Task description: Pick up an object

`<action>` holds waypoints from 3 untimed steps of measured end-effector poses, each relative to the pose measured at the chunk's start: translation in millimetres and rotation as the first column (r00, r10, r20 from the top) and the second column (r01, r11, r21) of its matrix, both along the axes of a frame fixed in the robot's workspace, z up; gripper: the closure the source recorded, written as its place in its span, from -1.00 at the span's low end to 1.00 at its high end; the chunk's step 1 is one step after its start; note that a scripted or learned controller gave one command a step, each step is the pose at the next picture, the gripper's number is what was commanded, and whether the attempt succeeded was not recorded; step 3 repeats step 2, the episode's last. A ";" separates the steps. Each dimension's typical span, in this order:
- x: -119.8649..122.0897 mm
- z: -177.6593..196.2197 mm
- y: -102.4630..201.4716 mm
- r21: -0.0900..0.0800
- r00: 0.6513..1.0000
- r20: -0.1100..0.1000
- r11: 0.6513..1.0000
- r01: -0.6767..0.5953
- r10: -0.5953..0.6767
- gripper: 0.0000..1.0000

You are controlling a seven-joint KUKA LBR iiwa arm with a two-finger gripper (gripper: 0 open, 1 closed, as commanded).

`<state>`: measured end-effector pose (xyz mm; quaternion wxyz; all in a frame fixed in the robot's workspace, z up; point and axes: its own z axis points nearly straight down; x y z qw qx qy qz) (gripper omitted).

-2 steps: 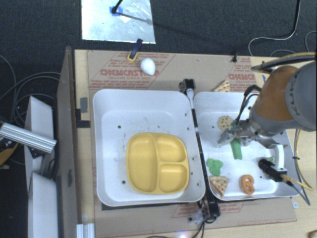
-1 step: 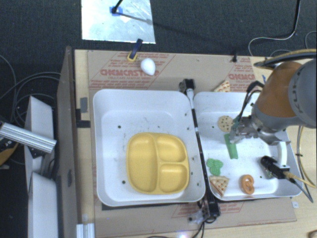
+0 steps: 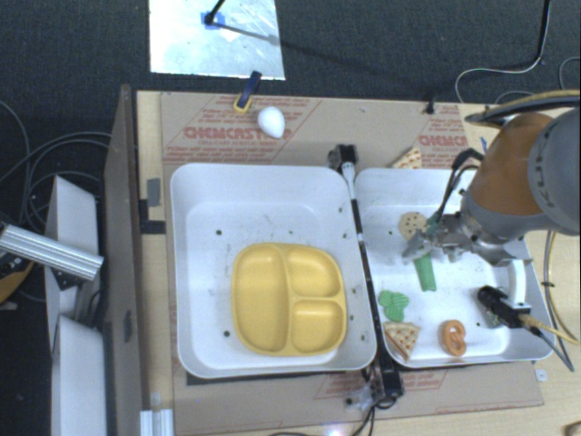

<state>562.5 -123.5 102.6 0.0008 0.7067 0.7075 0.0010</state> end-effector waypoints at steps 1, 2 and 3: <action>-16.4 -19.2 6.2 0.001 1.000 -0.005 1.000 0.001 -0.001 -1.00; -14.4 -7.5 5.7 0.000 1.000 0.001 1.000 0.000 0.000 1.00; -14.4 -7.5 5.7 0.000 1.000 0.001 1.000 0.000 0.000 1.00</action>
